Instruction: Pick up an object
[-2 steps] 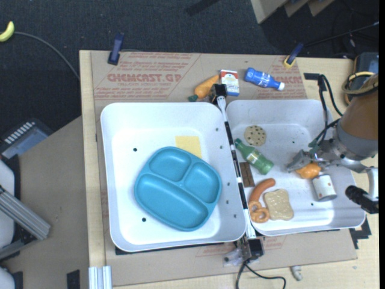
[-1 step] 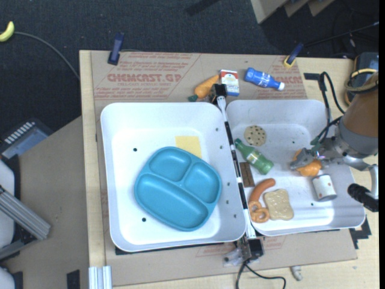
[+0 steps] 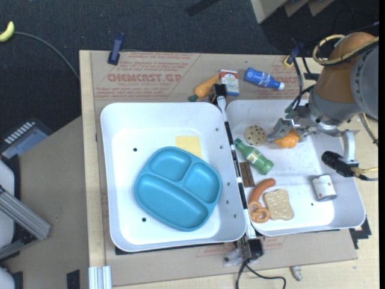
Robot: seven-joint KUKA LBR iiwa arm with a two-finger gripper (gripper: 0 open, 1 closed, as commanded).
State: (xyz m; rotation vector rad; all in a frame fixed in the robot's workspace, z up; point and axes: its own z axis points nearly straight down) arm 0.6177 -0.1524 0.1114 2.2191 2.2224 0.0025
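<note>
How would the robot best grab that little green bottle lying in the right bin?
Probably across the middle of the small green plastic bottle, coming straight down from above. It lies flat and slanted, so the pincer should close across its narrow width; the long sides look clear enough.

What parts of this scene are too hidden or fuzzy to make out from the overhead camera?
- Grey two-finger gripper: in the camera view, its tips merge with the small orange object; whether they grip it is unclear.
- Yellow flat square: the blue divided plastic plate covers its lower edge.
- Small white carton and blue bottle behind the bins: labels too small to read.
- Grey arm: cut off by the right edge.
</note>
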